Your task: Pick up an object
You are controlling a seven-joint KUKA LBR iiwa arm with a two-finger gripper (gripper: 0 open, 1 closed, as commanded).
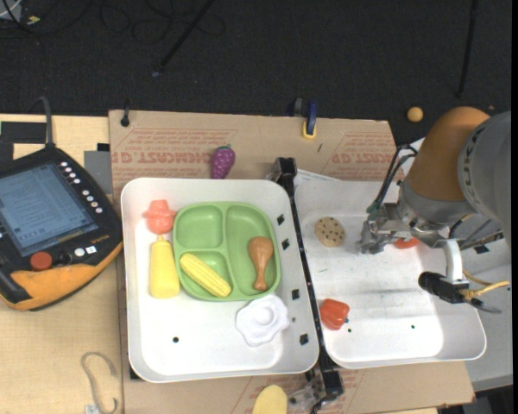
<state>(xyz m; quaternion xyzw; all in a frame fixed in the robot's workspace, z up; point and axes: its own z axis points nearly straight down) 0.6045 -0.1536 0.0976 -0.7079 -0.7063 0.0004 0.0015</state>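
1. Gripper [373,240] is low over the right bin [432,339], upper middle area; finger opening can't be told from this angle, nothing visibly between the fingers.
2. Cookie [330,230] lies just left of the gripper, apart from it.
3. A small red-orange item [406,243] peeks out just right of the gripper, mostly hidden.
4. Red pepper [333,313] sits near the bin's lower left edge.
5. Left bin [198,352] holds a green tray [227,222] with corn [205,275] and a drumstick [261,261].

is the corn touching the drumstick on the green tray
Apart. In the camera view the corn lies in the lower left compartment of the green tray and the drumstick in the right one, with a raised divider plainly between them.
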